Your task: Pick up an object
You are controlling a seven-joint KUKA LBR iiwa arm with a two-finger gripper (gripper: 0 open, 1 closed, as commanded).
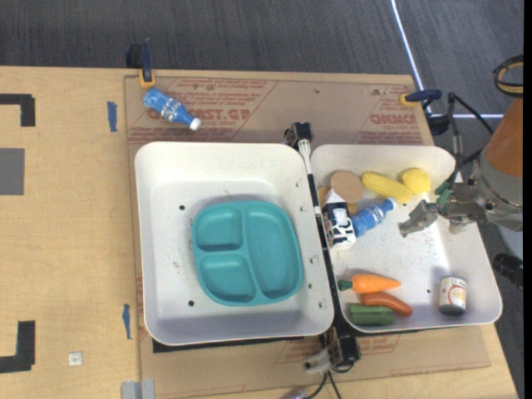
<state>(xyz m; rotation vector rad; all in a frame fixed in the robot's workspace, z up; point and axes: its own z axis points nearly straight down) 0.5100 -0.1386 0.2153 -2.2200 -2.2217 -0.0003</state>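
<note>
The right bin (478,248) holds several small objects. Along its far side lie a brown round piece (347,185), a yellow corn-like toy (384,186) and a yellow lemon (416,179). A blue bottle (370,216) and a black-and-white carton (338,224) lie by the left wall. At the front are a carrot (376,284), an orange pepper (391,304), a green cucumber (370,314) and a small can (452,294). My gripper (418,217) hangs over the bin's right middle, right of the blue bottle and just below the lemon. Nothing visible is in it.
The left bin (158,223) holds a teal divided plate (247,252). Another blue bottle (170,109) lies on the cardboard behind the left bin. Clamps (143,61) sit at the board's far corners. Cables (465,119) run at the far right near the arm.
</note>
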